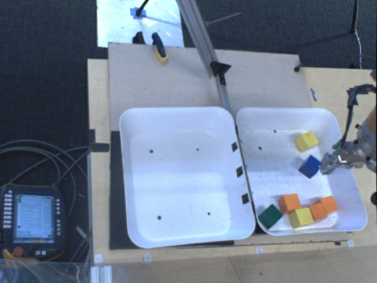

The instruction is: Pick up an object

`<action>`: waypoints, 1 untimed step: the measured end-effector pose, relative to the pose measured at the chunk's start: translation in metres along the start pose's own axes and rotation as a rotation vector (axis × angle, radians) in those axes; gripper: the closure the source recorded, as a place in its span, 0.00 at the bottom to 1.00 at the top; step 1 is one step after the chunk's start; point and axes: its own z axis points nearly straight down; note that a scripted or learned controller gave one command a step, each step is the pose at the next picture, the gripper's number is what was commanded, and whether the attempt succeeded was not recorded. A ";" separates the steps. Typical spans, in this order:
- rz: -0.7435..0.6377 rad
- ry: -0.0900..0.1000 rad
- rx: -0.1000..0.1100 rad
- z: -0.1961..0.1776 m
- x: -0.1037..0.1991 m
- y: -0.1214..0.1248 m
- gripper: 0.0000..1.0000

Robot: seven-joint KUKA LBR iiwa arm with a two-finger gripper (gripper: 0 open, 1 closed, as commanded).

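far off to the gripper's left a teach pendant [32, 221] is lying on the dark floor, its lit screen showing text too small to read, and no brand or label is standing out anywhere; nearer, the left bin [132, 175] is sitting well to the gripper's left with nothing but small dark dots on its floor. the right bin [252, 122] is holding all the blocks: a green block [270, 216] low and to the left of the gripper, then an orange block [289, 203] touching a yellow block [301, 217], with two more orange blocks [323, 208] lying almost straight below the gripper in this view. a second yellow block [307, 141] is resting above and slightly left of it. the blue block [309, 166] is sitting just beside the gripper [327, 162], immediately to its left, turned corner-on so no long axis is showing, and i am judging it the likeliest target, needing only a short shift leftward and down. the arm is reaching in from the right, and whether the gripper is open or closed i cannot tell; nothing is visibly held
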 end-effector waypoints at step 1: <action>0.001 -0.002 -0.002 -0.058 -0.009 -0.004 1.00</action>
